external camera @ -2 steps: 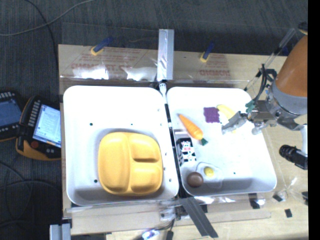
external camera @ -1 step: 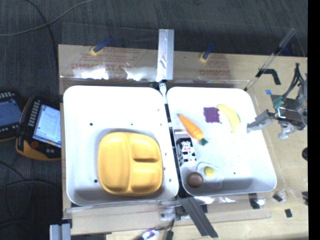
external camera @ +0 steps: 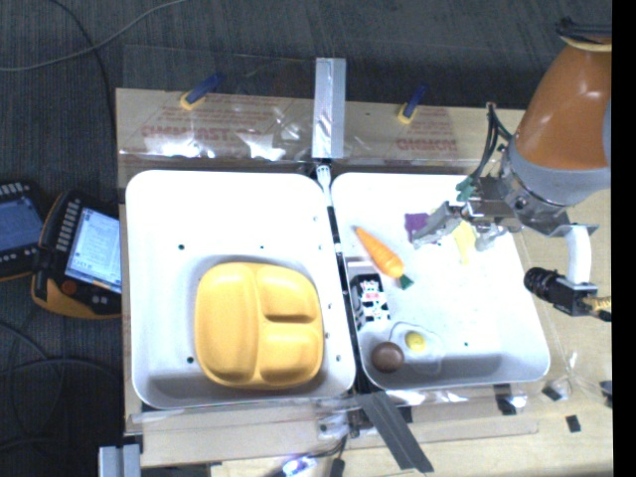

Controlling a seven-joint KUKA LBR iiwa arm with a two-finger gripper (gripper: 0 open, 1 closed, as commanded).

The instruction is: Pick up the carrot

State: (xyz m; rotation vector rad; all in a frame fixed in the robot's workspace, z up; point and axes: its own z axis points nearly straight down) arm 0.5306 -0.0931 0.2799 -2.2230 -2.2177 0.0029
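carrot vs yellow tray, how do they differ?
The carrot is small, slim, orange with a green tip; the yellow tray is big, broad, with compartments. The carrot lies aslant in the right bin; the yellow tray lies in the left bin. Neither is between the gripper's fingers.

Carrot [external camera: 381, 253] left of claw [external camera: 449, 229]

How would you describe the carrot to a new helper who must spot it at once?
Look in the right white bin, near its left wall. The carrot lies slanted above a black-and-white toy, left of the gripper. It alone is orange and tapered, with a green tip.
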